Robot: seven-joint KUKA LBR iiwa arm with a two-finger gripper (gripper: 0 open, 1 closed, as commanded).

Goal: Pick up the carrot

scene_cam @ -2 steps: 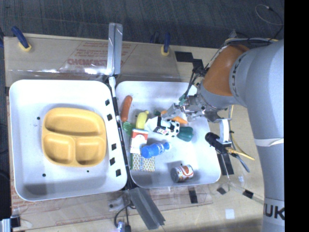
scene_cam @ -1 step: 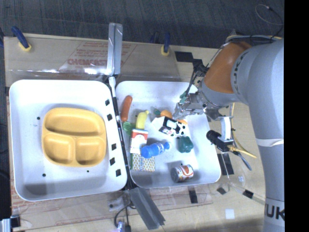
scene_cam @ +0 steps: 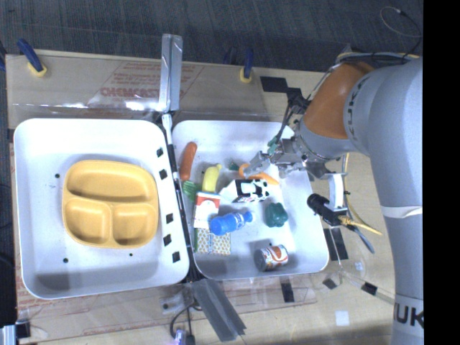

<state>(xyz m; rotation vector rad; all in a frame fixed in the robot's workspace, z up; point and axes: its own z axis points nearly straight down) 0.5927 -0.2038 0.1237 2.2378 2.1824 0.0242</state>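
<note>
Right bin (scene_cam: 310, 261), nearest edge: a small can (scene_cam: 272, 256) lies on its side, and behind it are a blue bottle (scene_cam: 230, 221) and a teal object (scene_cam: 275, 214). Next back is a black-and-white patterned item (scene_cam: 251, 189), with a banana (scene_cam: 210, 177) to its left. The carrot (scene_cam: 260, 174) is judged to be the bright orange piece lying just behind the patterned item, in the middle of the bin's far half and touching or nearly touching that item. Handling assessment: it appears to be a light, rigid toy vegetable with a smooth, probably slippery skin and no evident fragility. The best hold is judged to be across the thicker middle of the body, square to its length, as a tapered end is likely to squirt out. Orientation: the long axis runs roughly left to right with a slight downward slant to the right. A small green nub at the left end suggests the top points toward the divider, though this detail is too small to confirm. A reddish elongated item (scene_cam: 187, 161) by the divider could be mistaken for the target. The gripper (scene_cam: 279, 157) sits directly over the carrot's right end. Whether it is released or clamped cannot be told, and no grasp is confirmed.
</note>
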